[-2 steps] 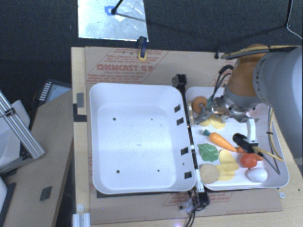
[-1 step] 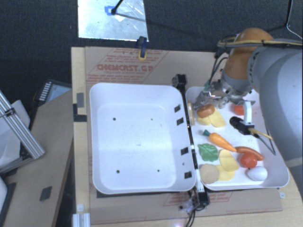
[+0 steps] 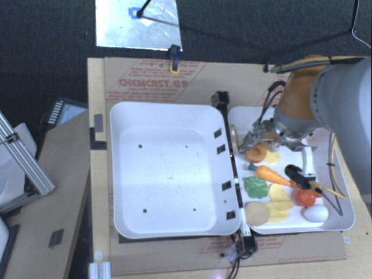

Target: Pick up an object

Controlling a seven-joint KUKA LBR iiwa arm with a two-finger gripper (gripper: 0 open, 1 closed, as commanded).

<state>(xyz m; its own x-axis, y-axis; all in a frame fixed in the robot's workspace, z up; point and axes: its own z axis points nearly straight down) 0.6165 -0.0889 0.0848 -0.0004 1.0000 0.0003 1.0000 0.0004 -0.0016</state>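
The right bin (image 3: 343, 214) holds several toy foods. My gripper (image 3: 253, 140) is low over the bin's upper left part, directly above a small round orange piece (image 3: 256, 154) and touching or nearly touching it. Below that piece lies an orange carrot (image 3: 272, 175), and a green leafy piece (image 3: 254, 186) sits under the carrot's left end. Further toward the front are yellow slices (image 3: 280, 201), a tan round piece (image 3: 257, 213), a red tomato (image 3: 305, 197) and a white egg (image 3: 315, 213). The arm hides the bin's upper right part.
The left white bin (image 3: 168, 167) lies beside the right one, and black clips (image 3: 221, 150) line their shared edge. Both bins rest on a cardboard sheet (image 3: 151, 83). A shiny metal plate (image 3: 136, 16) lies behind the bench.
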